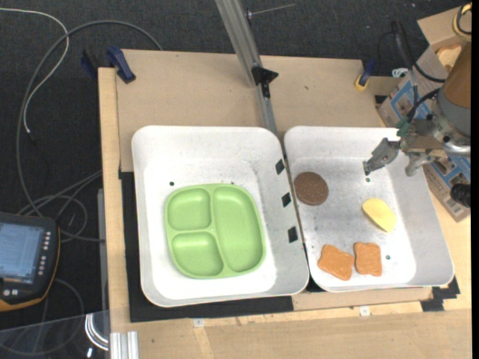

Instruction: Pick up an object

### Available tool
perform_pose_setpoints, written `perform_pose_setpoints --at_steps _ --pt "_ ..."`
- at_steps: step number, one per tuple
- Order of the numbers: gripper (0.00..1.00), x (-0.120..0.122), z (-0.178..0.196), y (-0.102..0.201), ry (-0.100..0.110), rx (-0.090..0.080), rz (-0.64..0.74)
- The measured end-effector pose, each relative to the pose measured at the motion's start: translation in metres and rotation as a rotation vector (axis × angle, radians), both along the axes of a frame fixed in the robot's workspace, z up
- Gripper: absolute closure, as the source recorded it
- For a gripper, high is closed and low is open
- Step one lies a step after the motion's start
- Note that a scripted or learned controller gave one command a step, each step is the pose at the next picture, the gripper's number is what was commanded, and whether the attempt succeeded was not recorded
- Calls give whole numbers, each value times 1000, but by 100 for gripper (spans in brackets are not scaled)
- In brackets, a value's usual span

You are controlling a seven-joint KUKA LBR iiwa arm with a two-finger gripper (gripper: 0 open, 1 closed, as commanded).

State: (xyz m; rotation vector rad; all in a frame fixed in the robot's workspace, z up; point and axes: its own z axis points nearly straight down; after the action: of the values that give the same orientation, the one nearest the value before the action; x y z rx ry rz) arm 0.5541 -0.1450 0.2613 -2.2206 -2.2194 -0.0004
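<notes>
Arm: the grey arm (456,103) comes in from the right side and ends above the upper right part of the right bin.
Gripper: the gripper (391,160) hangs over the right bin; its two fingers are spread wide apart and nothing is between them.
Right bin: the right bin (337,142) is white and shallow, and it holds four small objects.
Brown disc: the brown round piece (310,188) lies near the left wall of the right bin, to the left of the gripper and lower.
Yellow piece: the yellow piece (380,215) lies below the gripper in the view, apart from it.
Orange pieces: two orange pieces (336,262) (367,259) lie side by side close to the front wall of the right bin.
Left bin: the left bin (202,146) holds a green divided plate (215,231) with three compartments.
Bench: the two bins stand side by side on a wooden bench (187,88).
</notes>
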Motion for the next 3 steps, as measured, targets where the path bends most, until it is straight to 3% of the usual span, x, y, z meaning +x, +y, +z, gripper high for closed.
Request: perform_pose_setpoints --at_steps 1,2,3 --pt "0 89 -108 9 3 -1 4" --pt "0 99 -173 38 7 1 5" --pt "0 86 -168 68 3 0 5"
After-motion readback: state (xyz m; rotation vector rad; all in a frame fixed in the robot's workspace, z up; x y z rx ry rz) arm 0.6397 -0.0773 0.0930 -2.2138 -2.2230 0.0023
